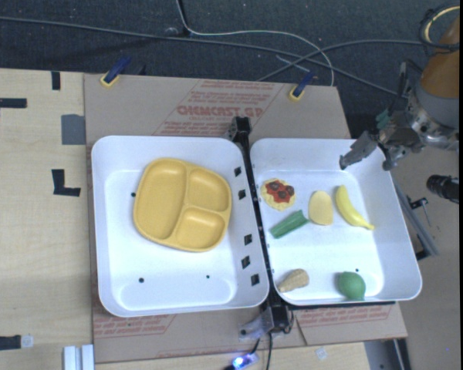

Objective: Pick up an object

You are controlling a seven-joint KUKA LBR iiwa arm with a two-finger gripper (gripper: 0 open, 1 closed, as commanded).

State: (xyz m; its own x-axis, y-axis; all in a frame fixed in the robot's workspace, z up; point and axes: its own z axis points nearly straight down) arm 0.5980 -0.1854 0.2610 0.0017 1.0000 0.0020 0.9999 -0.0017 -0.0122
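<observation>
White plastic makes up both bins on the bench: the left bin (112,230) holds a yellow divided plate (182,204), and the right bin (393,260) holds the small food items. In that right bin a little pizza (278,193) lies near the dividing wall, with a green pepper (288,223) just below it. A pale yellow slice (320,207) sits beside the pepper, and a banana (352,207) lies just to its right, tilted. Near the front wall rest a brownish bread roll (293,280) and a green lime (351,285), apart from each other.

The gripper (366,149) hovers above the far right corner of the right bin, clear of every item, beyond the banana. Its dark fingers appear spread apart with nothing between them. The grey arm (436,91) reaches in from the right.
</observation>
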